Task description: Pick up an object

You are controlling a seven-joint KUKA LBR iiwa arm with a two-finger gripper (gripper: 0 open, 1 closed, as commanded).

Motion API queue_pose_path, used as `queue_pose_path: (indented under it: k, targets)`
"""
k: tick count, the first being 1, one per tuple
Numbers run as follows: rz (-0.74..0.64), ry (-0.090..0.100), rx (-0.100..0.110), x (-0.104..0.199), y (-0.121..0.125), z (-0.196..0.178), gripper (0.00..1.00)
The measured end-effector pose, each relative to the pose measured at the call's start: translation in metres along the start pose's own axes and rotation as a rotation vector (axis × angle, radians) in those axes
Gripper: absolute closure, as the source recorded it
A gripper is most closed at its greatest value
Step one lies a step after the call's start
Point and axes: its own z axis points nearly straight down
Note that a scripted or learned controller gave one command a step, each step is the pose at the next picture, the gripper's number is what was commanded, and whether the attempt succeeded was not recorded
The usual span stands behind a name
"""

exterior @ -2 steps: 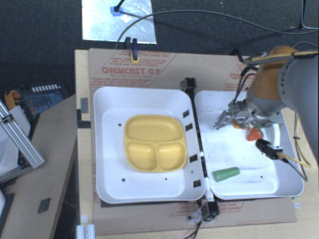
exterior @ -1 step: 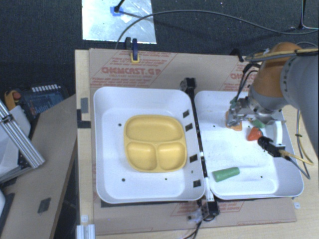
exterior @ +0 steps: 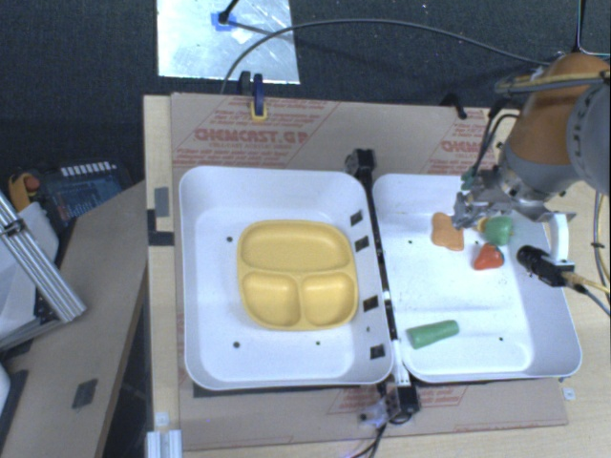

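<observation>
Orange piece point(exterior: 446, 231) sits just left of the gripper point(exterior: 470, 210); green ball point(exterior: 496, 226) just right. I cannot tell how the jaws stand.

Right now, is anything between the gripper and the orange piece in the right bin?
Nothing visible. The gripper hangs right beside the orange piece in the right bin. The small green item and red item lie to the other side, not between them.

One fixed camera looks down at a slant on the worktop point(exterior: 286, 413), framing both white bins point(exterior: 205, 284).
</observation>
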Motion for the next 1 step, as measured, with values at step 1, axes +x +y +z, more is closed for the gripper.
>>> queue_pose_path:
  k: [1]
  targets:
    - [-0.006, 0.000, 0.000, 0.0071, 0.0057, -0.0478, 1.00]
